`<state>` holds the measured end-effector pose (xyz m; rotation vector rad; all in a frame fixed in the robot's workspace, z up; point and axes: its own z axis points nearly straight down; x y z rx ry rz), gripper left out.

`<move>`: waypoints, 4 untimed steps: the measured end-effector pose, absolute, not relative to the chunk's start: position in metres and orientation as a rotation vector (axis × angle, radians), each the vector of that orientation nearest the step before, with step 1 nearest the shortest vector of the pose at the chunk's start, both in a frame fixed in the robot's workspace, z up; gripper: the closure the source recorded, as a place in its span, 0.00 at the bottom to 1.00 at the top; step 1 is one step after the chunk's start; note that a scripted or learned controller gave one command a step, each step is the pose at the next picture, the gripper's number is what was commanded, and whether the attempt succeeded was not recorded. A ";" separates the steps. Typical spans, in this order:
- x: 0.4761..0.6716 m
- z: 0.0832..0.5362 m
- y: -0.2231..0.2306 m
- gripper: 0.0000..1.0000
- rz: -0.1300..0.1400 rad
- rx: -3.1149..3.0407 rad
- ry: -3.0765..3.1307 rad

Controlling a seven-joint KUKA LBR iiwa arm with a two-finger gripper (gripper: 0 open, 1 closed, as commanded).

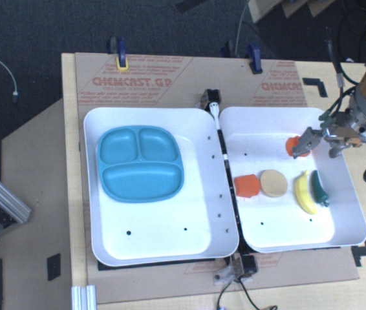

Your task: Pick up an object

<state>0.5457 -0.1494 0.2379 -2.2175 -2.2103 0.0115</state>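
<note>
The worktop (170, 76) carries two white bins. The left bin (163, 237) holds a blue divided plate (141, 163). The right bin (286, 234) holds a yellow banana (304, 196), tan disc (274, 183) and orange block (247, 185). The gripper (320, 142), fingers spread, hovers beside a small orange piece (295, 146).

Two shallow white bins sit side by side on a table (170, 76) covered with brown printed board. The left bin (105, 237), in the middle left of the frame, holds a blue divided plate (141, 163) in its upper part. The right bin (286, 231) holds an orange block (247, 185) touching a tan round disc (274, 183), with a yellow banana (305, 193) and a teal piece (318, 190) just beside it to the right. At the right edge, the gripper (319, 141) hangs over the right bin's upper part, its jaws spread, a small orange-red object (297, 146) at the left fingertip. Blue clamps (119, 49) grip the table's top edge.
</note>
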 end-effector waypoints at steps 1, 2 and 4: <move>0.548 0.244 -0.149 0.00 0.000 -2.221 -2.221; 0.546 0.181 -0.149 0.00 0.005 -2.218 -2.216; 0.540 0.086 -0.139 0.00 -0.005 -2.221 -2.220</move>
